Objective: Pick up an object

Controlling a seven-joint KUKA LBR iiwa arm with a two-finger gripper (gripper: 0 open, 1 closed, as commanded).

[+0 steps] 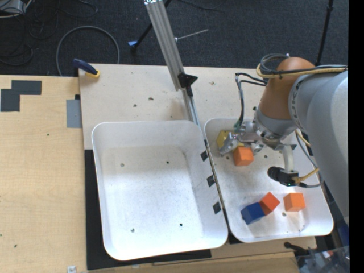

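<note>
Overhead, as I read my one slanted view of the rig:

Counter [142, 90]: pale wood surface carrying two shallow white bins side by side; dark floor with cables lies beyond its far edge.

Left bin [108, 209]: white, speckled with small dark dots across its floor.

Right bin [318, 223]: white, touching the left bin along a shared edge marked by small black clips.

Arm [318, 107]: grey, with an orange band above the wrist, reaching in from my right and bent down over the far part of the right bin.

Hand [236, 145]: low in the far left corner of the right bin, its metal parts crowded against a yellow object and an orange cube. I cannot tell from here whether it is released or clenched, nor whether anything sits within its grasp.

Orange cube [243, 156]: directly below the hand, touching or just beside it; I cannot separate the two.

Yellow object [223, 140]: at the hand's left side, close to the bin wall, partly hidden.

Blue block [252, 212]: near the front of the right bin, touching a second orange block [269, 201].

Third orange block [294, 202]: just right of that pair, apart from them.

Black cable end [282, 176]: hangs from the arm above the bin floor, between the hand and the front blocks.

Aluminium post [166, 38]: slants up from the counter behind the bins, topped by a checkered tag.
</note>
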